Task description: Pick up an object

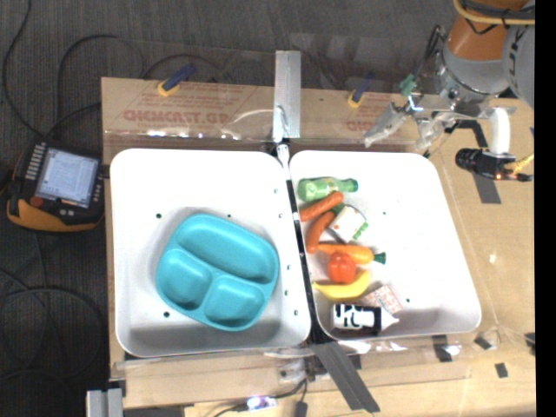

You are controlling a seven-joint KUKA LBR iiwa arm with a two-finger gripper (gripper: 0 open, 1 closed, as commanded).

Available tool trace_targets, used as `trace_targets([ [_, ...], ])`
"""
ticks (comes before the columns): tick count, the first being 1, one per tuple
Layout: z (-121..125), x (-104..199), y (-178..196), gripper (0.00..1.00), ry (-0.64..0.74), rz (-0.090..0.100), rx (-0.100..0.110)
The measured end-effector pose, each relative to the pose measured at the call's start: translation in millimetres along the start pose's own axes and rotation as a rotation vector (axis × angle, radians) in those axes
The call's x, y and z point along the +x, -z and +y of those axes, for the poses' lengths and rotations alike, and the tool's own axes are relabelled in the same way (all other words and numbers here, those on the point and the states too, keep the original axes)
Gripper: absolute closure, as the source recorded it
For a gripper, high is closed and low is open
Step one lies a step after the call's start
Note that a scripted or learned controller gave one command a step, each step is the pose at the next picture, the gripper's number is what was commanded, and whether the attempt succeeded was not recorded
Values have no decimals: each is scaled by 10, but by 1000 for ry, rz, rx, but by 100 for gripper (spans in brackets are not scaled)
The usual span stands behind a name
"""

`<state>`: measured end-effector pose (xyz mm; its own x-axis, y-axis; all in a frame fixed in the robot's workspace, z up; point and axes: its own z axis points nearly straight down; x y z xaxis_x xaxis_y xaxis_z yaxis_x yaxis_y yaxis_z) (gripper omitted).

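Above the right bin's [434, 233] far corner, the gripper [408, 127] hangs spread and bare: approach step. Next it must descend over the carrot [320, 206] pile by the divider.

Cardboard sheet [200, 111] behind bins: faint red block lettering, mirrored or upside down, not legible. Black can [356, 318] at front of right bin: white markings on label, too small to read. Small packet [350, 223] among toy food: print blurred. Handheld pendant [62, 179] at left: lit screen, content unreadable.
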<state>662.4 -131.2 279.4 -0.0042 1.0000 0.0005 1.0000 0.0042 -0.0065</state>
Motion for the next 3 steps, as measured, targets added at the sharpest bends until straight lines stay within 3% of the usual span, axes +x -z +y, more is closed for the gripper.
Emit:
trace_targets([
  [1, 0, 0, 0, 0, 0, 0, 0],
  [2, 68, 256, -1211, 0, 329, 0, -1],
  [3, -624, 39, -1914, 0, 481, -4, -14],
])
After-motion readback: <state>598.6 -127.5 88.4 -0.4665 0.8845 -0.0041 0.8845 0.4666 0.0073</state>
